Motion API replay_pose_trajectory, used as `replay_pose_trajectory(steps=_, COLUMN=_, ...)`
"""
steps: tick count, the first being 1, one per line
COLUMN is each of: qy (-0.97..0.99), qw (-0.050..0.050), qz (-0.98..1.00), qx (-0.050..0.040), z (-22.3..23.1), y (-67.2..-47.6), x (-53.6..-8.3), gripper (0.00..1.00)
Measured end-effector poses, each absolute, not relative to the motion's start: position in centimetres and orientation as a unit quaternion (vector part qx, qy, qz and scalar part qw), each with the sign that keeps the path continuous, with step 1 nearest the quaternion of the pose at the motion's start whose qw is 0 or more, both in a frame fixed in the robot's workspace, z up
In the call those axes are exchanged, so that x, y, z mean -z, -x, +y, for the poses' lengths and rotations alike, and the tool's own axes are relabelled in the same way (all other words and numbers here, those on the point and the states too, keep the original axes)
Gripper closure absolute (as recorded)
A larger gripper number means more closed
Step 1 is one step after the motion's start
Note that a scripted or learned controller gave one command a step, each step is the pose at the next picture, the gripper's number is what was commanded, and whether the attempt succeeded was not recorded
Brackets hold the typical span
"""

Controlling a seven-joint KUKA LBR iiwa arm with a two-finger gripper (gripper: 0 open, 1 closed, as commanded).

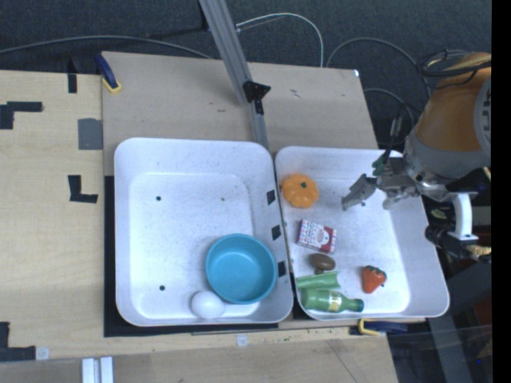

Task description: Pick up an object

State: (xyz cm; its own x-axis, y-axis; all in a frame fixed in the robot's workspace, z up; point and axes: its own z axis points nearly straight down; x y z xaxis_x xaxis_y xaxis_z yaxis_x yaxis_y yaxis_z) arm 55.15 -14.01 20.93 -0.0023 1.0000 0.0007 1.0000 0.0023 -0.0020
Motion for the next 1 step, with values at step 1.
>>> replay_pose_trajectory(steps=1, qy=0.706, qw=0.001, qz=-0.708, qx=-0.0004, z=-14.02, y=-55.15, x=-20.94, gripper=0.0)
